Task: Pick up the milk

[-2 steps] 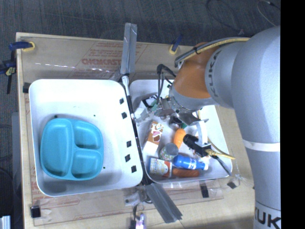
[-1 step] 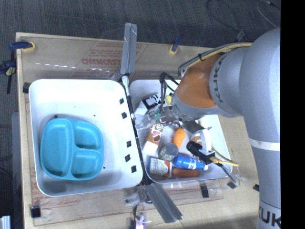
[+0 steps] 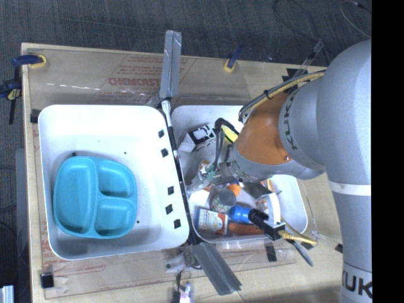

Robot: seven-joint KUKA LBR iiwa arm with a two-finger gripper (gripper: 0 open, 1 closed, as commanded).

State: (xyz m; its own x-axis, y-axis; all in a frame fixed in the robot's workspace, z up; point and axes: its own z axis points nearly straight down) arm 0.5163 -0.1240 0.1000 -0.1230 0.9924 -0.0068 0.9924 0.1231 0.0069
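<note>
The milk [image 3: 199, 135] appears to be the small white carton with black print, lying in the far left corner of the right bin [image 3: 300, 202]. My gripper [image 3: 219, 177] hangs below the orange wrist band, down among the clutter in the middle of that bin. It sits just in front of the carton, and I cannot tell whether it touches it. The big grey arm covers most of the bin's right half.
Below the gripper lie a grey round can [image 3: 222, 201], a labelled bottle [image 3: 212, 220] and a blue-capped item [image 3: 240, 214]. A blue divided plate [image 3: 95, 196] rests in the left bin [image 3: 101, 126]. A ridge with black clips [image 3: 170, 169] separates the bins.
</note>
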